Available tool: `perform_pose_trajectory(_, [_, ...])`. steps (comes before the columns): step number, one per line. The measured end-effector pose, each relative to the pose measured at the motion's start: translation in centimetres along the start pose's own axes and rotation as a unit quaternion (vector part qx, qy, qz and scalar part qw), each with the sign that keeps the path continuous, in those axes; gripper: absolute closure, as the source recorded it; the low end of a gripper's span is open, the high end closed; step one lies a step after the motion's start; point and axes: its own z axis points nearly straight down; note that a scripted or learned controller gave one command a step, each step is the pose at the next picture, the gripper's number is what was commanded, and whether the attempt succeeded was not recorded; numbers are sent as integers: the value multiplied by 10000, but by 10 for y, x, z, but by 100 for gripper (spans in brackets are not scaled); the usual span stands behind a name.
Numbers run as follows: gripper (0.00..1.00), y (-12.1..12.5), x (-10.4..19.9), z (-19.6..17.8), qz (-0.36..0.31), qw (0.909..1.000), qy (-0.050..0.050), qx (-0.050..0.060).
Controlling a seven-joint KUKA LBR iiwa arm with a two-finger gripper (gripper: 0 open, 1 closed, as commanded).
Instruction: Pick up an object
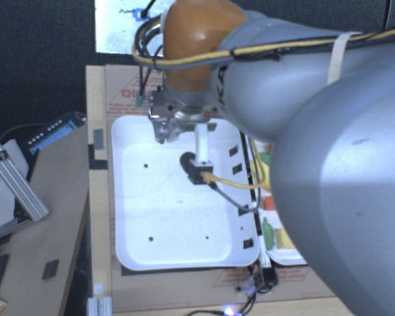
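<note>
Your hand (184, 129) hangs over the far edge of the left shallow white bin (145, 242); I cannot tell its state. Colourful objects (270, 206) lie in the right bin; centre over 1 before descending.

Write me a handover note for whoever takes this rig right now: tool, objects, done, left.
Tool: low over the far end of the shallow white left bin; finger state unreadable, nothing seen held.
Objects: small colourful items, yellow, orange and green, lie in the right bin, mostly hidden behind the grey arm.
Done: no pick confirmed.
Left: grasp one object and lift it.
</note>
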Motion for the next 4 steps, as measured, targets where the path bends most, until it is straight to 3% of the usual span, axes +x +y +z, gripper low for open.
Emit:
perform_pose_trajectory(1, [0,-1,0,-3,2,10000,7,-6])
perform_pose_trajectory(2, [100,0,0,-15,-12,10000,13,-16])
perform_pose_trajectory(3, [100,-18,-203,-75,91,10000,-19,-29])
perform_pose_trajectory(4, [100,40,-149,-32,-16,10000,6,-12])
